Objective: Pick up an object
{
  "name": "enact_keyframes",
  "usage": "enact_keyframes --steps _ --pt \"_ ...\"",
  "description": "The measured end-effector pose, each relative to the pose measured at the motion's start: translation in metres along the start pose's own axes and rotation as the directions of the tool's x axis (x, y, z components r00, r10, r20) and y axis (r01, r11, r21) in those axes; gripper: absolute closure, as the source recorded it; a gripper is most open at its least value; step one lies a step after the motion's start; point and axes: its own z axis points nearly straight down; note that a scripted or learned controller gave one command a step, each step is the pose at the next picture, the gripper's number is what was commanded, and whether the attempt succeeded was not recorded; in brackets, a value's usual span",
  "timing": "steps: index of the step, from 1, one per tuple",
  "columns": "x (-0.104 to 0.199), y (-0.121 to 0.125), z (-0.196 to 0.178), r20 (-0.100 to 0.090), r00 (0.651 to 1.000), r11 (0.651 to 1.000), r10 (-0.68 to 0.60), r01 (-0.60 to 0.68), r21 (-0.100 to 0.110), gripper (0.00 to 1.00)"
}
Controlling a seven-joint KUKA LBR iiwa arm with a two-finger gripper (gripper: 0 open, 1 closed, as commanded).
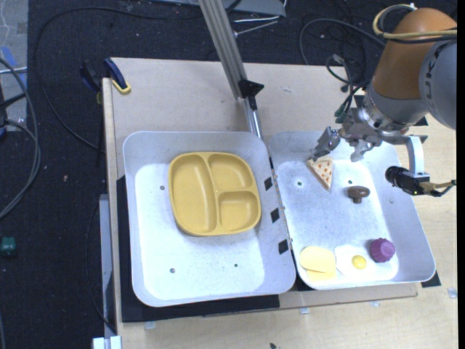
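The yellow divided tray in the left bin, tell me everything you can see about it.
The yellow tray is a rounded-square plate of what looks like matte plastic, split by raised ridges into three compartments: one long section on its left side and two smaller ones on its right. It lies flat and right side up, turned slightly askew, in the upper middle of the left bin. It rests on the bin's speckled white floor.

arm [414, 57] cut off at right edge; 1 brown item [357, 193] too small to id.
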Motion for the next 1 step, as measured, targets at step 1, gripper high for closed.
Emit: enact_keyframes --steps 1 --pt "0.0004 0.0026 -0.0089 0.001 1.000 1.000 -0.002 0.002 -0.014 0.00"
